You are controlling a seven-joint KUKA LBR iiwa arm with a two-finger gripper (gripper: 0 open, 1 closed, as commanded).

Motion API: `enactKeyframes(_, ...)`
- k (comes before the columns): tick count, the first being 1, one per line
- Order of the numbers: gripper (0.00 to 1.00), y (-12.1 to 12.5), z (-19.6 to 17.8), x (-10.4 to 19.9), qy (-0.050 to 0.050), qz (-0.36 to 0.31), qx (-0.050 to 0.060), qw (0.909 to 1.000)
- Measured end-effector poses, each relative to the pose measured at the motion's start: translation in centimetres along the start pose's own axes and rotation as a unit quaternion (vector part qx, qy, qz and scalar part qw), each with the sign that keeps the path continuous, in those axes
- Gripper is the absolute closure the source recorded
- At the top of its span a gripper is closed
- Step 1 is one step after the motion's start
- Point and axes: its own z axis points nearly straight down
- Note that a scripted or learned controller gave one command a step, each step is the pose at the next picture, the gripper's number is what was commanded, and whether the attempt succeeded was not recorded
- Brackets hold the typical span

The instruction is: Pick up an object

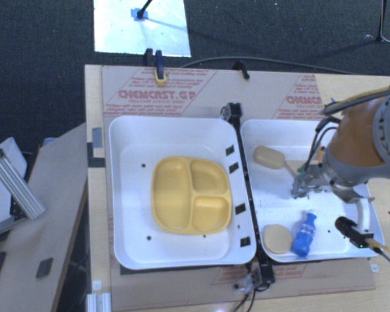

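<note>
Arm: in from the right edge of the frame at mid-height, grey body with the orange band bulging over the right bin (263, 130), wrist angled down and toward the left.
Tool (299, 188): low over the middle of the right bin, just right of the tan spoon-shaped piece's handle and above the blue bottle. It is small and dark against the white floor; whether it is spread or pressed together, I cannot tell, and nothing can be made out in it.
Tan spoon-shaped piece (269, 156): upper left part of the right bin, rounded head toward the divider, thin handle running down and right toward the tool.
Blue bottle (304, 233): lower middle of the right bin, lying tilted, pale cap end uppermost, below the tool and apart from it.
Tan round disc (277, 238): lower left corner of the right bin, flat, just beside the bottle on its left.
Yellow divided plate (191, 194): centre of the left bin (127, 174), three compartments, flat on the floor.
Desk (182, 90): brown sheet with red printed lettering under both bins, a blue and yellow clamp (159, 67) at its upper edge.
</note>
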Motion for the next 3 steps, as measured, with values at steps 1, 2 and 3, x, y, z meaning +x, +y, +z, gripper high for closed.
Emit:
enactKeyframes(1, 1.00, 0.1, -4.4, 0.3, 0.000, -0.001, -0.001, 1.0000)
enactKeyframes(2, 1.00, -0.3, -10.5, 0.1, 0.000, -0.001, -0.001, 1.0000)
enactKeyframes(3, 1.00, -0.1, -16.3, -0.9, -0.001, 0.000, -0.003, 1.0000)
